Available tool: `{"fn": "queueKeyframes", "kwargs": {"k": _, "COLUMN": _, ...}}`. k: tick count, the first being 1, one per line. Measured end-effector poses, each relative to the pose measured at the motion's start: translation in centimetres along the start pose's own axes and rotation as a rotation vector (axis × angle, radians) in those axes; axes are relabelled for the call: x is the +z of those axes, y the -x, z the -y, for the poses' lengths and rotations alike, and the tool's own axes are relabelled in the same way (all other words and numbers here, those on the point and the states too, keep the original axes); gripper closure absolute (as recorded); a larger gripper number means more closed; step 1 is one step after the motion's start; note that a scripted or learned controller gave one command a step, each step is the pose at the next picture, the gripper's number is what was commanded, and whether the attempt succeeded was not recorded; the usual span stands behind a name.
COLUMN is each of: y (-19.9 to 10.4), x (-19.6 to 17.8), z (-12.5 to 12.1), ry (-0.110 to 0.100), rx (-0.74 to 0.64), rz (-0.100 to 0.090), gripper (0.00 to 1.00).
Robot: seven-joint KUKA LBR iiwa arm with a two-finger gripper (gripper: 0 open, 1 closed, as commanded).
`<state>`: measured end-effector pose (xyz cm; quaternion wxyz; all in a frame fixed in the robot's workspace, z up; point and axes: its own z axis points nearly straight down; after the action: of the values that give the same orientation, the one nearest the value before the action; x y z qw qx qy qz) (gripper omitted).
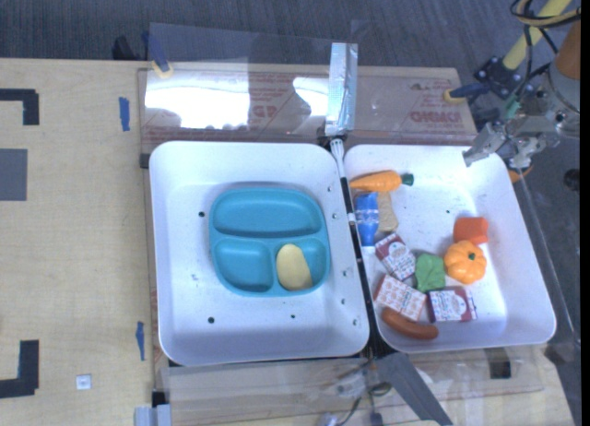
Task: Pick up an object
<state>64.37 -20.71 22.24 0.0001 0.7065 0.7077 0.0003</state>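
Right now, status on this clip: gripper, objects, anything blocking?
Gripper at right bin's far-right corner, nothing seen between fingers. Toy food piled in right bin: carrot, pumpkin, sausage. Nothing over the pile.

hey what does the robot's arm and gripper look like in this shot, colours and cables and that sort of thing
At the upper right the gripper is a small grey metal piece with angular, pale fingers. Behind it sits a cluster of grey and dark hardware with a blue part and small orange spots. A yellow cable edged in black loops above it. Finer markings are too blurred to read.
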Motion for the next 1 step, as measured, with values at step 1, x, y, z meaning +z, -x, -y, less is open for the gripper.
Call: {"fn": "queueKeyframes", "kwargs": {"k": 1, "y": -0.1, "x": 11.45, "z": 12.16, "ry": -0.013, "rx": 0.004, "rz": -0.006, "gripper": 0.0}}
